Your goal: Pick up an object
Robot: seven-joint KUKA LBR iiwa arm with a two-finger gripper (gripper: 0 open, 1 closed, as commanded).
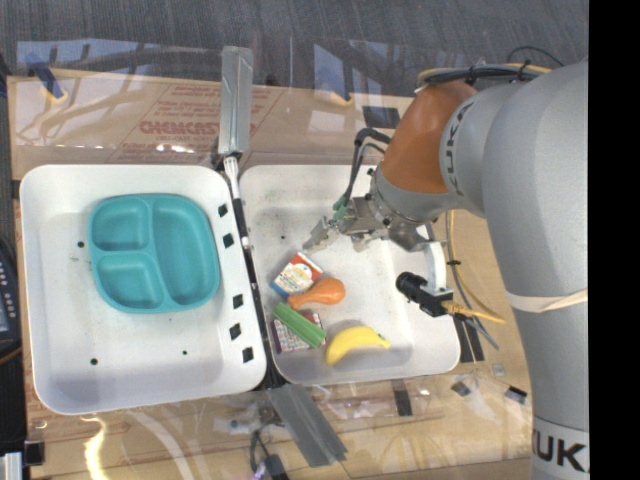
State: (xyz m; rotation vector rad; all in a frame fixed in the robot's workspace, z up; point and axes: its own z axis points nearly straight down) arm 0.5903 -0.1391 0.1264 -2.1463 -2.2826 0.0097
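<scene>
Pincer [335, 226] above toy carrot [320, 292]

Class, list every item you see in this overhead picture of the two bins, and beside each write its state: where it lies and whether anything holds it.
teal divided tray: flat in left bin, compartments bare.
yellow banana: lying in right bin, untouched.
orange toy: lying in right bin, beside the carton.
small carton: lying in right bin.
green stick: lying across a flat packet.
gripper: above right bin, holding nothing visible.
</scene>
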